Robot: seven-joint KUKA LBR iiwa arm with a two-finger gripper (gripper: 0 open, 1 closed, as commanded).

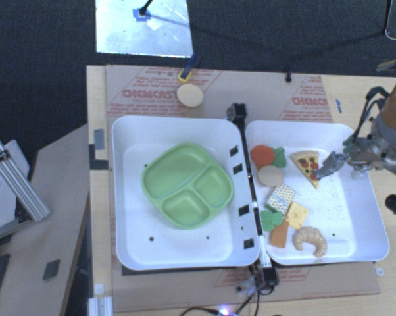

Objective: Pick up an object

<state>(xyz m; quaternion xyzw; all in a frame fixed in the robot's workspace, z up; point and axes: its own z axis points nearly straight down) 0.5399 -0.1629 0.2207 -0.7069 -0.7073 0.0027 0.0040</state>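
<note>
On the counter (99,196), cardboard under 2 bins reads "CHEMCAST", partly covered; the pincer (329,165), spread, hovers beside the pizza slice (308,165).

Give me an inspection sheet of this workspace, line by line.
Surface: two white bins on a cardboard sheet over the bench.
Job's things: right bin holds pizza slice, tomato, croissant, cheese and other toy foods.
Clutter: green divided plate in left bin; tan disc on the cardboard.
Grippers: pincer beside the pizza slice.
Cables: cable on the arm; another across the floor.
Surroundings: dark carpet, metal plate.
</note>
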